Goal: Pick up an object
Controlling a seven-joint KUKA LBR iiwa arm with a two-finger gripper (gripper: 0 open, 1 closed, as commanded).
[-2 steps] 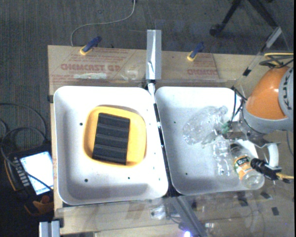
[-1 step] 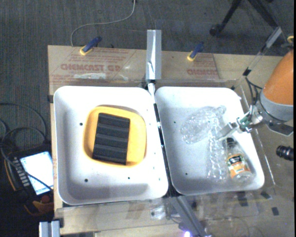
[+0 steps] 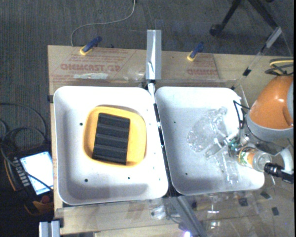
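Lab: clamped bench (image 3: 133, 63), floor cables (image 3: 19, 113)

A black ribbed rectangular block (image 3: 111, 138) lies flat on a yellow rounded-square plastic tray (image 3: 138, 133) in the left white bin, left of the frame's centre. A crumpled clear plastic piece (image 3: 206, 128) lies in the right bin, toward the frame's right.

two blue clamps (image 3: 90, 45) grip the bench's (image 3: 113, 68) far edge.
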